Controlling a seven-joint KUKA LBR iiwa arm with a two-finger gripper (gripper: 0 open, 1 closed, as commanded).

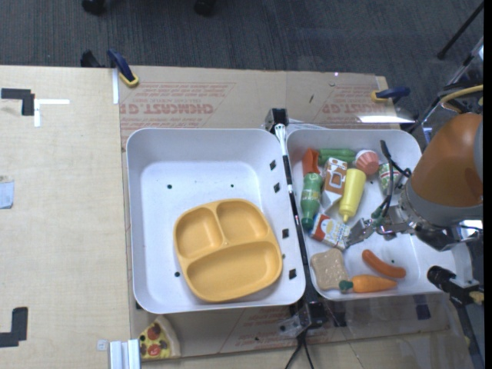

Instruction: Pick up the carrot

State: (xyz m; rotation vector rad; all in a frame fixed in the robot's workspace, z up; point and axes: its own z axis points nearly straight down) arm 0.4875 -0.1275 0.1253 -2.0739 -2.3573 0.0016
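- The gripper (363, 229) hangs low in the right bin (406, 146), its tips near a small carton (329, 231) — how wide it stands, I cannot tell.
- The carrot (370, 284) lies apart by the bin's front edge, beside a bread slice (327, 268) and below a sausage (382, 263).
- Cardboard (231, 97) underlies both bins; dark carpet (246, 14) lies beyond.
- The left bin (146, 175) holds a yellow divided plate (227, 249) — a yellow bottle (352, 191) and a green bottle (310, 193) stand behind the gripper.
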